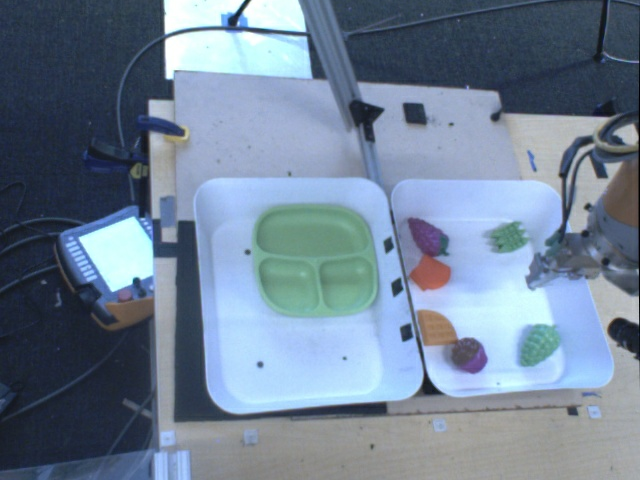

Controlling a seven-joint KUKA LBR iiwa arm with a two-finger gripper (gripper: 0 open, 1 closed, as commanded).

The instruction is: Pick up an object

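The right bin point(470, 200) holds several toy foods: a purple grape bunch point(427, 235), an orange piece point(430, 273), a tan wedge point(436, 326), a dark purple berry point(468, 354), a small green leafy piece point(508, 236) and a green bumpy piece point(539, 344). My gripper point(545, 272) hangs over the right side of this bin, between the two green pieces and apart from both. Nothing shows between its fingers.
The left bin point(230, 308) bears a green divided plate point(314, 259). A grey pole point(335, 58) slants across the board behind the bins. A handheld pendant point(108, 265) lies off the bench at the left, with cables on the floor.
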